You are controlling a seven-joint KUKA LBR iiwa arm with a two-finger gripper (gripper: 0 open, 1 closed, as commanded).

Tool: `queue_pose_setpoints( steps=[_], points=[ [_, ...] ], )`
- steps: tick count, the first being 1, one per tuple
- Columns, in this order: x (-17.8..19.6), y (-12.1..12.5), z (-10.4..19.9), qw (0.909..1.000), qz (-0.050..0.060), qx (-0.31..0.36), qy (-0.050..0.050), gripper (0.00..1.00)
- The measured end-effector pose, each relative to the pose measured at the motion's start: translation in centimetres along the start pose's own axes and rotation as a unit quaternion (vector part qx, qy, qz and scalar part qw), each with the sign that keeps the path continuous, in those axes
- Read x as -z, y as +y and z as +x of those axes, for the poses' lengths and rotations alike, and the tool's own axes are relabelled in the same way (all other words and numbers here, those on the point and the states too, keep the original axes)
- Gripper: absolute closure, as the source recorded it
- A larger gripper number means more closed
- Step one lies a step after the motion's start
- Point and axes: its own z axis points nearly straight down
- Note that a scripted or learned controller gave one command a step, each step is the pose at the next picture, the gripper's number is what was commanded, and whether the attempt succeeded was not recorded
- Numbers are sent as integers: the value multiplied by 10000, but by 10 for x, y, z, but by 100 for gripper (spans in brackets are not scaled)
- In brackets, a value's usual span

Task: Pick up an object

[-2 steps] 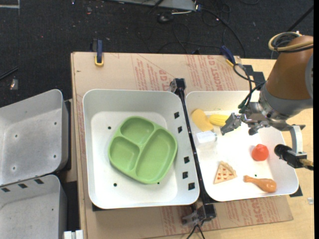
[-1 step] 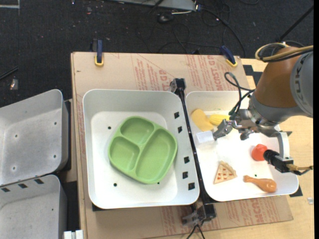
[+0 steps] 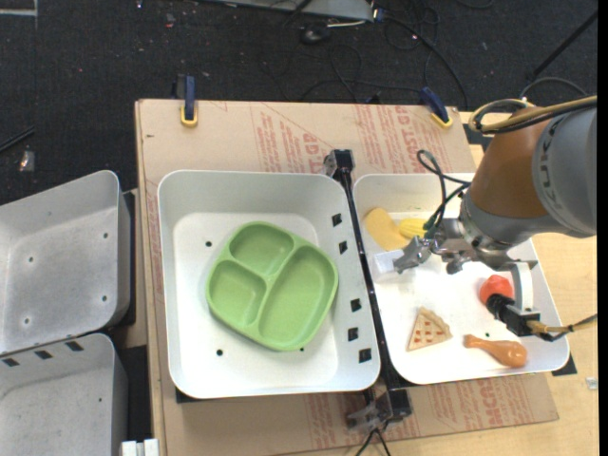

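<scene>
Pizza slice (image 3: 428,331) lies below the jaws (image 3: 429,254) — their opening I cannot tell.

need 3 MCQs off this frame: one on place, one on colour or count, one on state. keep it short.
1. Where is the green divided plate?
A. left bin
B. right bin
C. on the floor

2. How many compartments does the plate have?
A. two
B. three
C. five

3. How does the pizza slice toy lie?
A. flat on the bin floor
B. stacked on the plate
C. standing against the bin wall

Answers:
1 A: it sits in the left bin.
2 B: two small sections and one long one show.
3 A: it lies flat in the right bin, beside the orange drumstick toy.
</scene>
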Motion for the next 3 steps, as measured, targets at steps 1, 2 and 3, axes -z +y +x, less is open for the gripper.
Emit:
queue_pose_setpoints(
  steps=[1, 2, 3],
  points=[
    [-17, 6, 2, 10000, -48, 17, 31, 0],
    [-1, 11, 1, 9999, -148, 15, 12, 100],
    [60, 16, -5, 10000, -19, 19, -9, 100]
  ],
)
